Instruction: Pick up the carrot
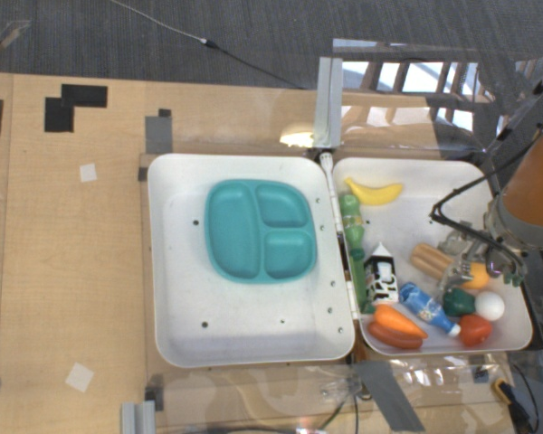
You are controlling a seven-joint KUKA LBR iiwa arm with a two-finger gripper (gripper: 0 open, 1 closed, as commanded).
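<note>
Roughly, from the overhead camera view, we had the carrot (399,318) lying in the front-left corner of the right bin (407,172), resting on a red-brown item (391,337) just beneath it. Its long axis ran left-to-right across the view, fat end left, tilting slightly toward the front. We saw the gripper (469,272) hanging over the right half of that same bin, so the carrot lay to its view-left and a bit nearer the front edge, with the blue bottle (427,306) between them. Whether the gripper was released or clenched, we couldn't tell; nothing showed between its tips. Count in the right bin: one carrot, one banana (374,191), one green bottle (349,220), one black-and-white carton (381,280), one blue bottle, one tan bread-like piece (431,259), one dark green item (459,302), one white ball (490,306), one red item (475,330), one small orange item (479,279). Left bin (190,333) held one teal divided plate (259,230). One arm, so no choice of hand.
</note>
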